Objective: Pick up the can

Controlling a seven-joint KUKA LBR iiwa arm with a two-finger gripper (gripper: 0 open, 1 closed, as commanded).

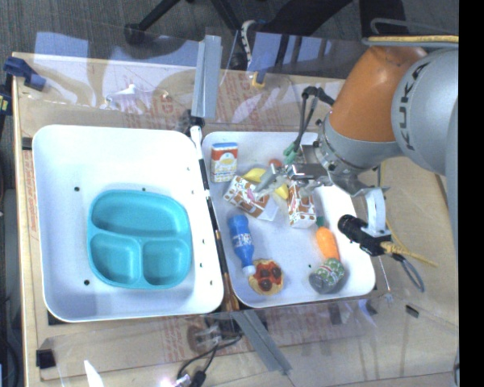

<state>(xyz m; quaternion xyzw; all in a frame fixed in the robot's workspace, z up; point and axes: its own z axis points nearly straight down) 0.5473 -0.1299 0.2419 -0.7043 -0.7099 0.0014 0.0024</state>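
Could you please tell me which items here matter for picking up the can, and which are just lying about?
For the job: can; tool.

Lying about: blue bottle; carrot; two cartons; tart; blue tray.

The can (224, 161) is seen as a small container with a white top, a red-orange label band around its middle and a pale lower part. It is stood upright in the far left corner of the right bin (351, 285), close beside the wall that is shared with the left bin (56, 147). It is set slightly apart from the cluster of packets nearer the bin's middle.
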